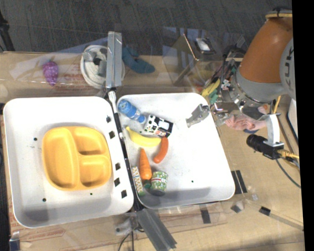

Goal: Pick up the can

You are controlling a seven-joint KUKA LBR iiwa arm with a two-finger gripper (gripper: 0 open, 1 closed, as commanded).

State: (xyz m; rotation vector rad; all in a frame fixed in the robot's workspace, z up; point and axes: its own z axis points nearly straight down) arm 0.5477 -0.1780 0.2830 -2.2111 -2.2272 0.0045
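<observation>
The can [159,182] is small and green with a pale printed label. It rests near the front left corner of the right bin [201,167], just below the tip of a carrot [144,167]. My gripper [197,115] hangs over the bin's back right part, well away from the can and up to its right. Nothing shows in it.
Beside the can lie a snack bar [137,181], a red sausage [161,149], a banana [143,138], a black-and-white carton [158,126] and a blue bottle [130,110]. A yellow divided plate [77,156] lies in the left bin [24,202]. Cables and clutter sit behind the bins.
</observation>
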